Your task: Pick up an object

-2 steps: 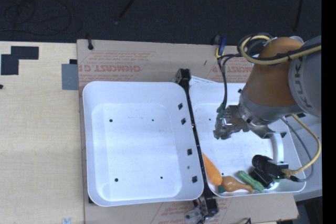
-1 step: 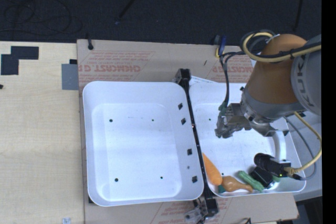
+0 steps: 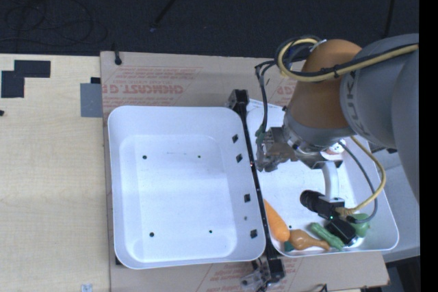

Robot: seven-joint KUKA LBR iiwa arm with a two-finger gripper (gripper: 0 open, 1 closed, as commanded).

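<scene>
**A:** Where's the arm just now?

**B:** It comes in from the right of the frame. The grey arm [image 3: 383, 92] with its orange band [image 3: 325, 89] hangs over the right bin [image 3: 391, 234]. The gripper [image 3: 269, 150] sits at that bin's left side, close to the wall next to the left bin [image 3: 178, 181].

**A:** Has it got hold of anything?

**B:** I can't tell. The wrist covers the working end from this angle, so I couldn't say whether it's released or clenched.

**A:** What is there to pick up?

**B:** A small cluster along the lower edge of the right bin. An orange carrot-shaped piece [image 3: 276, 219] lies slantwise by the left wall, below the gripper and apart from it. Just to its right is a tan lump [image 3: 304, 239], and beside that a green piece [image 3: 327, 234], nearer the lower right corner.

**A:** And what are the bins on?

**B:** Both sit on a sheet of brown cardboard [image 3: 171, 82] with red print, and that lies on the pale wooden bench [image 3: 48, 181].
</scene>
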